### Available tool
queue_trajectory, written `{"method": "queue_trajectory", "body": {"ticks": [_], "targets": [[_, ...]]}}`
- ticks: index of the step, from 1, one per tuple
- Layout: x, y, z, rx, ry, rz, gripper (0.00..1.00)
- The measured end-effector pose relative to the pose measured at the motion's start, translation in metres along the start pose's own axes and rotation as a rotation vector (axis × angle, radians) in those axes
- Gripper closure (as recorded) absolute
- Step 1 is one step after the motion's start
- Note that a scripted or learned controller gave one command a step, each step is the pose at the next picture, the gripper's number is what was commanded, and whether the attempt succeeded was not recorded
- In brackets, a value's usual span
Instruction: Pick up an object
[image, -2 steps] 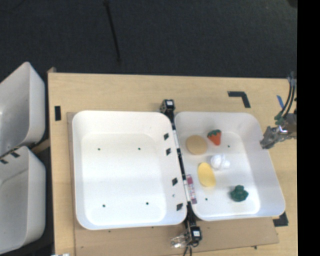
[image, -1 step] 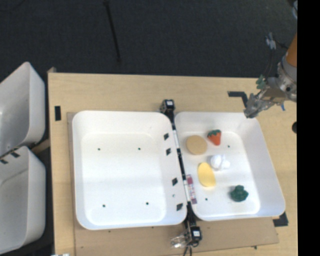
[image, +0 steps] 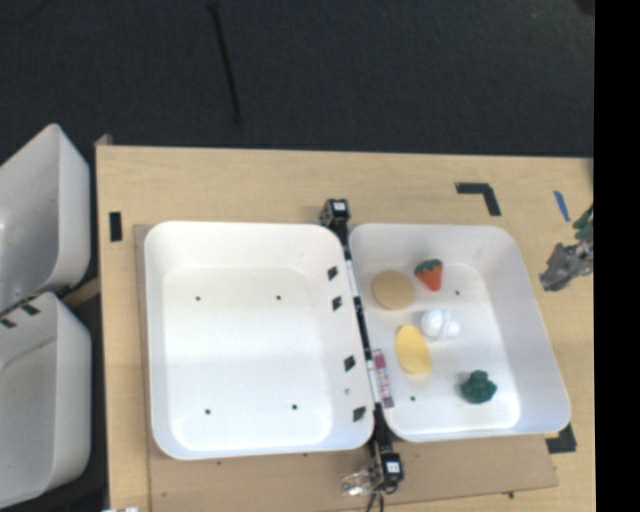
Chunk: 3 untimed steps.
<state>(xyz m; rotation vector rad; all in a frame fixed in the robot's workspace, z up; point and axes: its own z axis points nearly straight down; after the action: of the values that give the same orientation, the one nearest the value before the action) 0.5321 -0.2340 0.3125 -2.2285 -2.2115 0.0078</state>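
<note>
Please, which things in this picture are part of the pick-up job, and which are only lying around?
Part of the job:
- pincer, at the right edge, outside the bins
- strawberry toy
- tan round disc
- white lump
- yellow oval piece
- green piece
- right bin that holds them

Only lying around:
- left bin
- black tape marks on the bench

A robot lab test bench: plywood board (image: 250, 185) with black corner marks; two white bins (image: 240, 440) clipped side by side.

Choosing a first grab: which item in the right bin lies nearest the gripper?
The red strawberry, top of the group; the gripper sits beyond the bin's right wall.
</note>
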Motion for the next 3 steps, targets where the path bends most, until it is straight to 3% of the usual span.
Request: {"method": "queue_trajectory", "body": {"ticks": [1, 2, 3], "targets": [[0.128, 0.085, -0.04, -0.011, 0.003, -0.021, 1.0], [0.112, -0.023, -0.092, -0.006, 0.001, -0.003, 1.0], [0.067, -0.042, 0.073, 0.014, 0.005, -0.001, 1.0]]}}
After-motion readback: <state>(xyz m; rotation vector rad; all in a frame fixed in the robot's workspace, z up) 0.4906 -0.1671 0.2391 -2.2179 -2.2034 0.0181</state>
